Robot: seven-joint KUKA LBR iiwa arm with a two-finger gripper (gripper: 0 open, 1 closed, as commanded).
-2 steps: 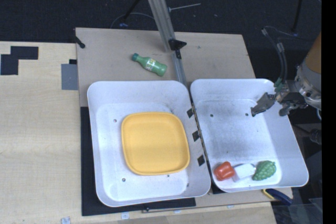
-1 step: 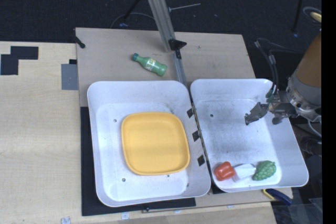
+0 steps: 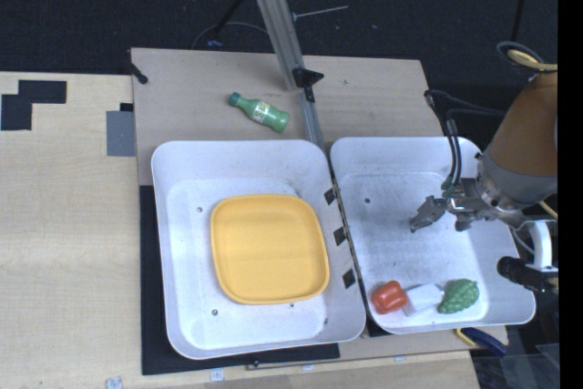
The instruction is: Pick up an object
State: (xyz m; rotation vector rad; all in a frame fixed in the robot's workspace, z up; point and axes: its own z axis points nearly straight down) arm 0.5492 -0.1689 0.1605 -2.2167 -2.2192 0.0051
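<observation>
The grey arm (image 3: 526, 150), marked by an orange band above the wrist, is seen entering from the right of the camera view and is bent downward and leftward. The wrist is held low, and the tool (image 3: 424, 219) is pointed to the left at a slight downward slant, with a black cable looped above it. Two dark fingers (image 3: 428, 210) are seen splayed a little apart at the tip, and nothing is gripped between them.
</observation>
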